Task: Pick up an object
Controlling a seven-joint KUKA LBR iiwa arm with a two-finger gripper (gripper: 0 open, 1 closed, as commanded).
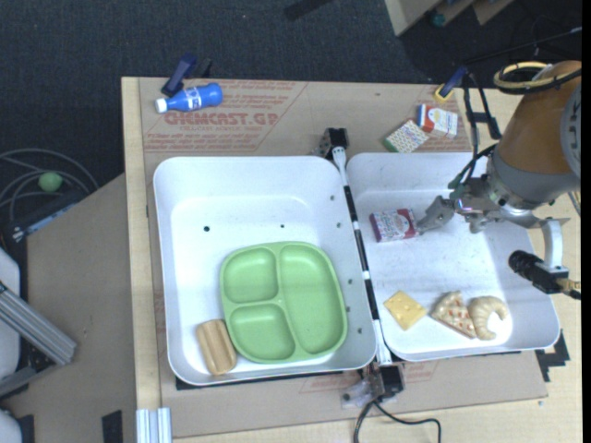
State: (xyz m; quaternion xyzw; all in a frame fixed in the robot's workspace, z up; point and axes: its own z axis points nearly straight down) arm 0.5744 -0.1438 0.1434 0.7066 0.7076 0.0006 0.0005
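The red-and-white packet (393, 225) lies just left of the end effector (432, 216), perhaps touching; its opening I cannot tell.

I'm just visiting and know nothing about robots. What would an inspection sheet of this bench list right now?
Surface: bench bearing left bin and right bin.
Job's things: red packet, cheese wedge, pizza slice and croissant in the right bin; green divided plate and tan bread piece in the left.
Clutter: blue-and-white bottle, small cartons on the bench behind the bins.
Gripper: gripper low in the right bin, beside the red packet.
Cables: black cable at front edge.
Surroundings: dark carpet.
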